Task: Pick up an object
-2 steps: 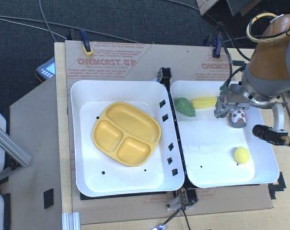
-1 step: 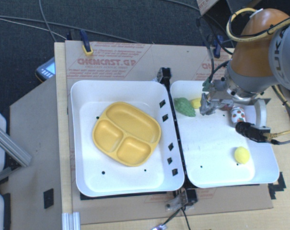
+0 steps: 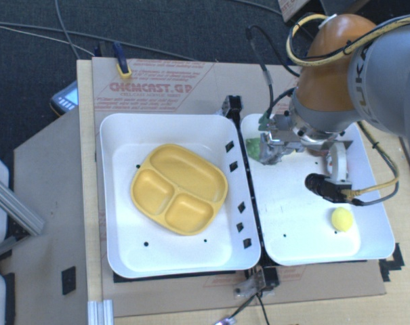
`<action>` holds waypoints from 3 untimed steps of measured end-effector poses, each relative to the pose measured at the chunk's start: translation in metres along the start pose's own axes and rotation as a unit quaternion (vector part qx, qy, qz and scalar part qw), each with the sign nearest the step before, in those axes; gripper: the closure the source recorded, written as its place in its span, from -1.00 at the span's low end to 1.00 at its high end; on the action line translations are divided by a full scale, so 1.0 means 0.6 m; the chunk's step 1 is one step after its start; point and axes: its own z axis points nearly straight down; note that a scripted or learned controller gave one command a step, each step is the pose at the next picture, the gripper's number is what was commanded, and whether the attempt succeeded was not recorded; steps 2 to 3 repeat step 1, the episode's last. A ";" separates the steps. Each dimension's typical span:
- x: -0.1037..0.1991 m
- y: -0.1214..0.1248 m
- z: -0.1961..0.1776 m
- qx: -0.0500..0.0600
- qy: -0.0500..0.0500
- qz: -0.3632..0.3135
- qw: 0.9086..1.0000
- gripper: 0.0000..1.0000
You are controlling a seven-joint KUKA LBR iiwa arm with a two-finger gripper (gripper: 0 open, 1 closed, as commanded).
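Camera view: hand (image 3: 271,147) over a green object (image 3: 254,148).
Positioned beside the bin divider (image 3: 244,175) for a pick; grip state cannot be told.

1. A blue-and-yellow clamp (image 3: 121,59) grips the far edge of the cardboard sheet (image 3: 157,80), which carries red print.
2. Thin cables (image 3: 69,39) trail across the dark floor (image 3: 191,19).
3. A small grey device (image 3: 66,100), possibly a phone, lies beside the cardboard's left edge.
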 end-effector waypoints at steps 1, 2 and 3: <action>0.108 0.009 0.002 -0.002 0.000 -0.001 1.000 1.00; 0.108 0.009 0.002 -0.002 0.000 -0.001 1.000 1.00; 0.108 0.009 0.002 -0.002 0.000 -0.001 1.000 1.00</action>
